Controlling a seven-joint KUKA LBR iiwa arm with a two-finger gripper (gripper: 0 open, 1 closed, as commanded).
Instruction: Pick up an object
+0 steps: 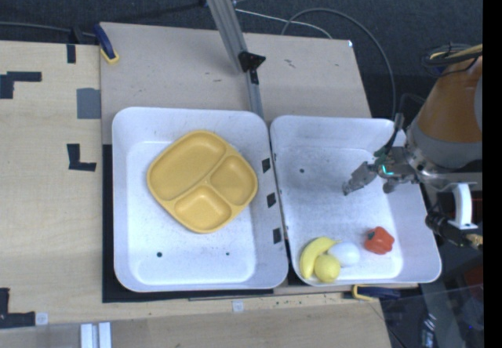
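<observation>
Hovering at right of centre over bare floor of the right bin (314, 143), gripper (369, 179) spread wide, holding nothing. Clustered at lower right: banana (312, 254), lemon (328, 268), white egg-like piece (346, 253), all touching; red pepper-like toy (379, 241) just beside. Risks: closing on 2 at once, nudging pieces into the bin wall, slipping off rounded shapes. Sitting in left bin: yellow divided plate (202, 180).

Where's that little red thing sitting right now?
The red object lies in the right bin, near its lower right corner, just right of the white egg-like item and the banana.
</observation>
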